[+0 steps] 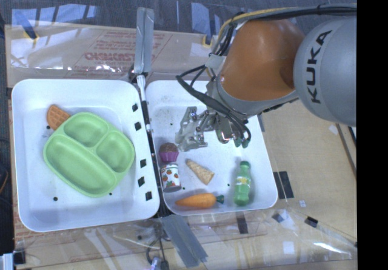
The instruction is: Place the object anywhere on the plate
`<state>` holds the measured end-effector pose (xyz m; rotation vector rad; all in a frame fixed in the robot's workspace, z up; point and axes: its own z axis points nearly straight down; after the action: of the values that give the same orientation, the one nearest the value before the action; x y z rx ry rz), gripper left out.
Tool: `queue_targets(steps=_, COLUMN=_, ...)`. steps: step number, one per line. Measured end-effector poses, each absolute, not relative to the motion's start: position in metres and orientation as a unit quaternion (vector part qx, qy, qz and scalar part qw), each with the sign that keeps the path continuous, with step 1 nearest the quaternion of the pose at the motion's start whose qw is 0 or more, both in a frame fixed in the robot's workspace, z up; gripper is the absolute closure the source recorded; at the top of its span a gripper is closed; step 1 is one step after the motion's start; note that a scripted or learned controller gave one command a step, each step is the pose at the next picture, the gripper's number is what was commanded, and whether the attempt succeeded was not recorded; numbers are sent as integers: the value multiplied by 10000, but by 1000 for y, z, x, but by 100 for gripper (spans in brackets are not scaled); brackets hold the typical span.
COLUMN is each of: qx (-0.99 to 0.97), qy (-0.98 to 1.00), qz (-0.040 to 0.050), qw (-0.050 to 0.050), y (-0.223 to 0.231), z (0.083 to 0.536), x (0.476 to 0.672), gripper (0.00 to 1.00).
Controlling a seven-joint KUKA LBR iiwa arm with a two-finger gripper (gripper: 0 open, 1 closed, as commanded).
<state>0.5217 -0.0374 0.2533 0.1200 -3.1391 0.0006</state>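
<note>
In the right-hand bin (257,135), just beside the green three-compartment plate's (89,152) own bin (24,159), the gripper (193,132) hangs low over a patch of bare white floor, and whether its jaws stand apart or together I cannot tell, for the metal parts blur into one another; nothing is visibly held between them. The candidates for the plate all lie on the side of the gripper away from the arm: a purple-topped cupcake toy (169,152), a small printed can (171,177), a wedge of cheese (200,171), a carrot (197,201) and a green bottle (242,183). They crowd together, so a descent aimed at one could well nudge its neighbour, and the can and cupcake, which stand close to the bin wall nearest the plate, leave little room for a finger on that side. The bottle and carrot are rounded and may roll out of a pinch. An orange waffle-like piece (56,116) touches the plate's far rim, and a carried object dropped short would land in the plate's bin rather than on the plate.
</note>
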Motion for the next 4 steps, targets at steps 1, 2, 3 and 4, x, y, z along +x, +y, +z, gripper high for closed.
queue_targets(steps=1, qx=438, qy=-9990, qz=7, qw=-18, y=-2, z=307, x=591, gripper=100)
queue_targets(steps=2, qx=-1952, qy=-9808, qz=4, qw=12, y=10, z=195, x=545, gripper=100)
queue_targets(steps=3, qx=-1620, qy=-9868, qz=0, qw=0, y=74, z=192, x=599, gripper=100)
queue_targets(steps=4, qx=-1126, qy=-9936, qz=2, qw=4, y=72, z=192, x=524, gripper=100)
